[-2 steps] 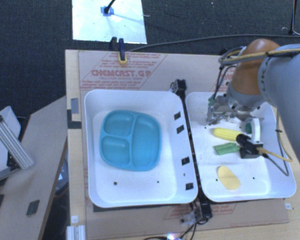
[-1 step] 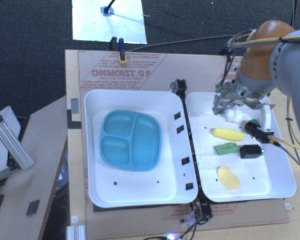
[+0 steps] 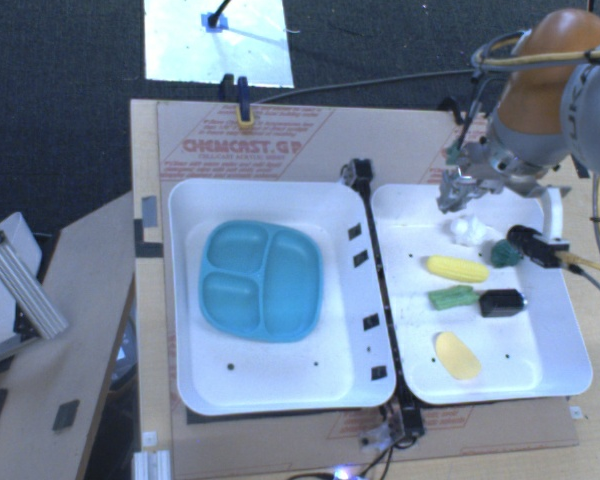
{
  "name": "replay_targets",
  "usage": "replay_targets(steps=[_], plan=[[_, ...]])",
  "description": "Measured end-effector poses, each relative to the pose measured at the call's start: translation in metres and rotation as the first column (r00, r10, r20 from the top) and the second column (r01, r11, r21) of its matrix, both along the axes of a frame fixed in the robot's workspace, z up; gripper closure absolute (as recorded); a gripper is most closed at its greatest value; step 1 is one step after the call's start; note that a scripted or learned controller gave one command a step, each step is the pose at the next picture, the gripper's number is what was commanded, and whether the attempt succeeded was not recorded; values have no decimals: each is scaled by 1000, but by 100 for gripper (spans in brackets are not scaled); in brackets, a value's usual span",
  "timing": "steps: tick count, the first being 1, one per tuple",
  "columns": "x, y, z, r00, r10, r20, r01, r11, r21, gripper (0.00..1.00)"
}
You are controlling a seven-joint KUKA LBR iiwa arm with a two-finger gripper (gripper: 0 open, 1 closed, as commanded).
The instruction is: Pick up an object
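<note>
The gripper (image 3: 452, 200) hangs over the right bin (image 3: 570, 368) near its back edge, just beside a white crumpled lump (image 3: 468, 230). It looks light and soft (likely squashy, so pinch across its middle). Pale, bunched, irregular. I cannot tell the claw's state from here.

The cardboard sheet (image 3: 280, 133) under the bins reads "CHEMCAST GP" in red

Blue plate (image 3: 260, 279) left bin (image 3: 270, 200); gripper (image 3: 450, 200) over right bin (image 3: 555, 368).
</note>
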State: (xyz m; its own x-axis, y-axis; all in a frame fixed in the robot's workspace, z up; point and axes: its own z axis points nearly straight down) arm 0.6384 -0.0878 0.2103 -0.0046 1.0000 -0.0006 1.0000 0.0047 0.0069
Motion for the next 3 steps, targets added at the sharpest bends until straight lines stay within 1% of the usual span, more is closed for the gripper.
replay_targets(steps=[1,2,3], plan=[[2,47,11,1000,5,-4,-5,1000,2,100],[3,111,16,1000,5,-5,-5,1000,2,100],[2,163,26,1000,4,-5,-4,1000,2,100]])
